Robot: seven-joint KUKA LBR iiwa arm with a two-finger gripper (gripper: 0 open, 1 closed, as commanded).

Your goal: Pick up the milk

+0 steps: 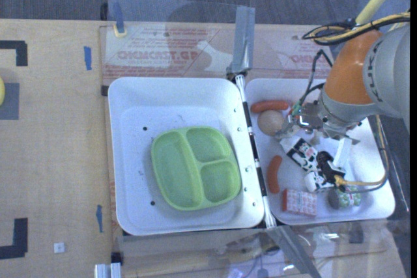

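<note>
The arm (pixel 365 75) reaches in from the right and hangs low over the right bin (pixel 384 205), its orange band above the wrist covering the bin's upper right part. The left bin (pixel 124 101) holds a green tray (pixel 195 167) with three compartments, lying near its middle, well apart from the work. In the right bin the milk (pixel 311 159), a small carton with black-and-white cow patches, lies tilted on the floor near the bin's centre, just below the gripper (pixel 306 124). How far the gripper stands open, and whether it has hold of anything, cannot be told from this slant, since the wrist hides it. Around the carton lie smaller things: a red box (pixel 300 202) at the lower edge, a sausage (pixel 274 174) to the left, another sausage (pixel 270 105) near the top, and an egg (pixel 270 122) just beneath that one. Judging by how things lie, the milk is not yet lifted; the approach looks largely made, while the grasp and the raise remain.
</note>
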